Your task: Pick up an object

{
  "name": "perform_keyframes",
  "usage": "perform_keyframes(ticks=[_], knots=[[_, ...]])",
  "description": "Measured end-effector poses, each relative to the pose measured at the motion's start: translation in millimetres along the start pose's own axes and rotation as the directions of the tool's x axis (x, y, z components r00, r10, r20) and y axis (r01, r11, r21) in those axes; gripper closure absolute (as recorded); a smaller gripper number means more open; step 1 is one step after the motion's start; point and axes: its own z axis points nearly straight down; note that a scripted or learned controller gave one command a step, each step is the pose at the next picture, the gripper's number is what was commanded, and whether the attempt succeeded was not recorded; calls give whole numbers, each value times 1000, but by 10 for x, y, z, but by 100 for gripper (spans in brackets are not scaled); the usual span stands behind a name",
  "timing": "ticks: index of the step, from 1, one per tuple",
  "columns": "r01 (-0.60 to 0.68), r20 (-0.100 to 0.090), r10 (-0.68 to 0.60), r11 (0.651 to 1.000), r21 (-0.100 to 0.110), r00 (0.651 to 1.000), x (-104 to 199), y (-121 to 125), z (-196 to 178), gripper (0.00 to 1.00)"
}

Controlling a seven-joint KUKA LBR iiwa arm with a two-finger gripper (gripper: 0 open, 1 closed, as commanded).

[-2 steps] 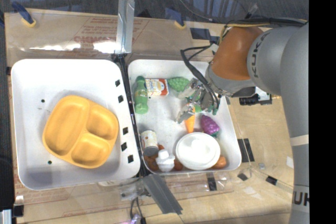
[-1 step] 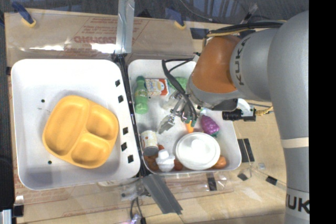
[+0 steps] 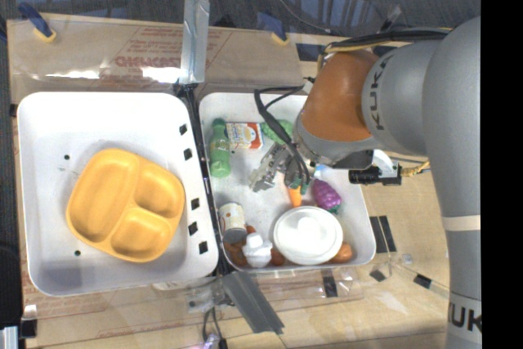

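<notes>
Claw [image 3: 274,167] over right bin [image 3: 245,107]

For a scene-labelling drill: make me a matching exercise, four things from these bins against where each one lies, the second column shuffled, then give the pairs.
Things:
1. yellow divided plate
2. green bottle
3. white bowl
4. purple item

Places:
A. right bin, near front edge
B. right bin, along its left wall
C. left bin, by itself
D. right bin, just right of the gripper, above the bowl in the picture

Pairs: 1-C, 2-B, 3-A, 4-D
</notes>
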Motion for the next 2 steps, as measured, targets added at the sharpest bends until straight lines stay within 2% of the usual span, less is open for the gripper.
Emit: perform_keyframes(ticks=[1,2], knots=[[1,-1,-1,1000,0,1000,2,2,3,0],[-220,-2,220,976,1,975,237,238,103,0]])
